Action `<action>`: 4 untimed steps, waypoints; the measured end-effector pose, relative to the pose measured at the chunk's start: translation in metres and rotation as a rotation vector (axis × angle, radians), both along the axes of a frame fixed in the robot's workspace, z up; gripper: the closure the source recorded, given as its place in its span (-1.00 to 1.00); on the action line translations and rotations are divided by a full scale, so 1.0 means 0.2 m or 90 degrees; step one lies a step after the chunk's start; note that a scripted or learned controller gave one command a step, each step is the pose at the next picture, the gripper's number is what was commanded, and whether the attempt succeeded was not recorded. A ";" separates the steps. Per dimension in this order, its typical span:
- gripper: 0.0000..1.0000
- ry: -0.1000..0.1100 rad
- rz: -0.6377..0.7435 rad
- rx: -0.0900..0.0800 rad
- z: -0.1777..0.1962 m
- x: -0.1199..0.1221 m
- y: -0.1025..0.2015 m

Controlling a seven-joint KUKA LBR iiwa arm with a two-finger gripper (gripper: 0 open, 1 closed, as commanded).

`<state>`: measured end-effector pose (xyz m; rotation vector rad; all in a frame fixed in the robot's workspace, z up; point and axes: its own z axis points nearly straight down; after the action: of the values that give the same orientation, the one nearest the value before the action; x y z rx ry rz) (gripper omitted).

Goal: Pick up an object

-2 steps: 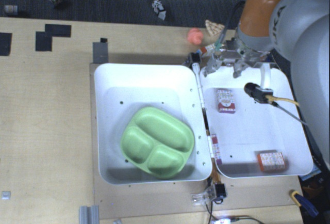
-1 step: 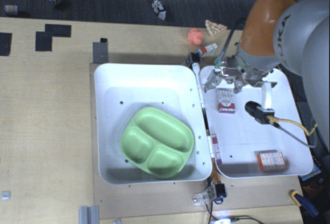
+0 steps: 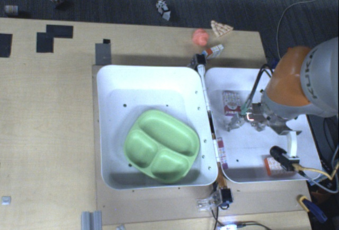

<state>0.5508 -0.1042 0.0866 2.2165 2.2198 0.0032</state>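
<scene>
Bench with 2 shallow white bins, positions given relative to the divider rim [image 3: 207, 112] between them. Left of it: left bin [image 3: 108, 117] holding 1 green 3-compartment tray [image 3: 161, 144], tilted against the near wall. Right of it: right bin [image 3: 233, 170] holding 1 small red-and-white packet [image 3: 231, 103] close beside the rim and 1 orange-brown item [image 3: 275, 166] further right near the front wall. Gripper [image 3: 237, 120] low over this bin, just right of the rim and below the packet; finger spacing cannot be made out, nothing seen gripped
</scene>
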 end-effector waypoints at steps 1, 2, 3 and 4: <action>1.00 -0.005 0.001 0.000 0.06 0.01 0.00; 1.00 -0.001 0.002 0.000 0.24 0.45 -0.29; -1.00 0.000 0.002 0.001 0.23 0.45 -0.29; -1.00 -0.008 0.000 -0.001 0.02 0.17 -0.07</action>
<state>0.5842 -0.1175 0.0904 2.2096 2.2133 0.0154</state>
